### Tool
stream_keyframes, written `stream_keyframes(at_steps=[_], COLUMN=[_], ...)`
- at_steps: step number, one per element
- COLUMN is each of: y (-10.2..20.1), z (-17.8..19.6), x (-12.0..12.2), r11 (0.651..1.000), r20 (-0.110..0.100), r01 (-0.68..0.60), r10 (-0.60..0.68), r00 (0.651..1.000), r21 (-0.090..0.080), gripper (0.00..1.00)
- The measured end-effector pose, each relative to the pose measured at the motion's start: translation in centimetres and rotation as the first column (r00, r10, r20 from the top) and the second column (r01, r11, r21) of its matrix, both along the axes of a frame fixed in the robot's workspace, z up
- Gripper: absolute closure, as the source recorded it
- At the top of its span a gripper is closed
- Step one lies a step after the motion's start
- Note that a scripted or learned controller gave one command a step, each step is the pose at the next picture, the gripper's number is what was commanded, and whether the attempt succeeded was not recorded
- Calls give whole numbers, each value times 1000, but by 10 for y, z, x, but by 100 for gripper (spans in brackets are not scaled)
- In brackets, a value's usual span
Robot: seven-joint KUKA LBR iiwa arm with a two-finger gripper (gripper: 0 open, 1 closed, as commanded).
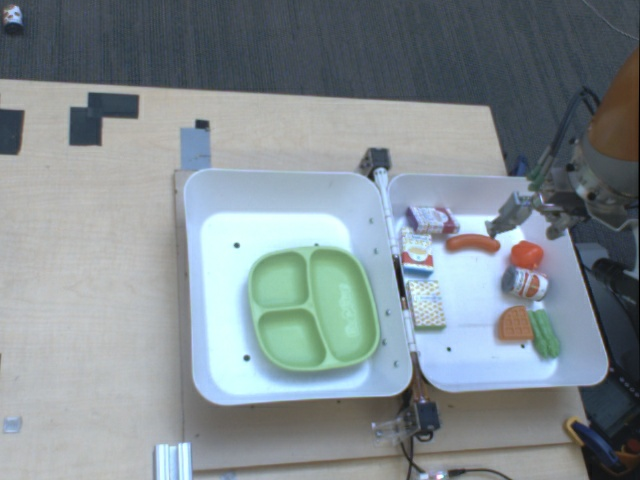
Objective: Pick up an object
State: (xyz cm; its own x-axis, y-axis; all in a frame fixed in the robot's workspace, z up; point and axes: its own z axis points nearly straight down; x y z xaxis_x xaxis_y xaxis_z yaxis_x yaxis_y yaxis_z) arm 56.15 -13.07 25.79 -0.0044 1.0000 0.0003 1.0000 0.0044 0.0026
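The hot dog point(472, 244) lies near the back of the right bin point(590, 368), beside a tomato point(527, 255). The gripper point(531, 218) hangs just above them with fingers spread, gripping nothing. A green divided plate point(313, 308) sits in the left bin point(200, 268); the small boxes point(418, 258) look like toy cartons.

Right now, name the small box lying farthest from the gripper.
The speckled yellow box, lowest of three along the right bin's left wall; the purple one lies nearest.

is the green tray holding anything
Empty. All three compartments of the green tray show bare green; the small items lie in the right bin.
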Motion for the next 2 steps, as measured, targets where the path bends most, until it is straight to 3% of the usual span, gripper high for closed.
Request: stream_keyframes(at_steps=[1, 2], y=[0, 41], z=[-152, -171], x=[-2, -69], r11=[1000, 1000], r20=[2, 7], r01=[2, 5], r10=[-2, -5], r00=[1000, 1000], r21=[0, -3], gripper=[0, 0])
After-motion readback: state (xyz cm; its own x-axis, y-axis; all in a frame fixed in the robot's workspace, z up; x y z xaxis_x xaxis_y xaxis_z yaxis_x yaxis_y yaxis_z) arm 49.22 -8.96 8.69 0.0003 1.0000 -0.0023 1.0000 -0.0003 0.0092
